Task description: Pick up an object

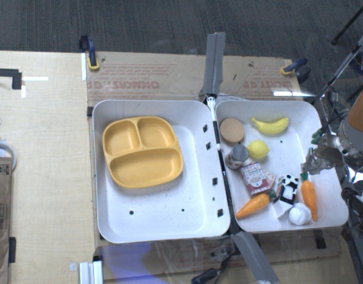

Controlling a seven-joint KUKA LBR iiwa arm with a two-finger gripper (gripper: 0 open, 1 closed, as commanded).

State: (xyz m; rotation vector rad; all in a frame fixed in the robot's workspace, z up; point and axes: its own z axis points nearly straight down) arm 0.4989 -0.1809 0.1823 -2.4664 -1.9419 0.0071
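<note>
The right bin point(300, 114) holds a yellow banana point(271, 125), a lemon point(258, 149), a tan round disc point(232, 130), a small grey can point(239, 154), a red-and-white packet point(256, 178), two orange carrots point(253, 205) point(310, 199), a black-and-white toy point(288, 189) and a white ball point(300, 215). My gripper point(314, 160) hangs over the bin's right side, just above the green top of the upright carrot. Nothing is seen held in it.
The left bin point(164, 218) carries a yellow divided plate point(143, 151). A grey divider bar point(214, 64) rises between the bins. Cardboard lies behind them with clamps point(88, 53) point(294, 68). Arm cabling stands at the far right point(347, 158).
</note>
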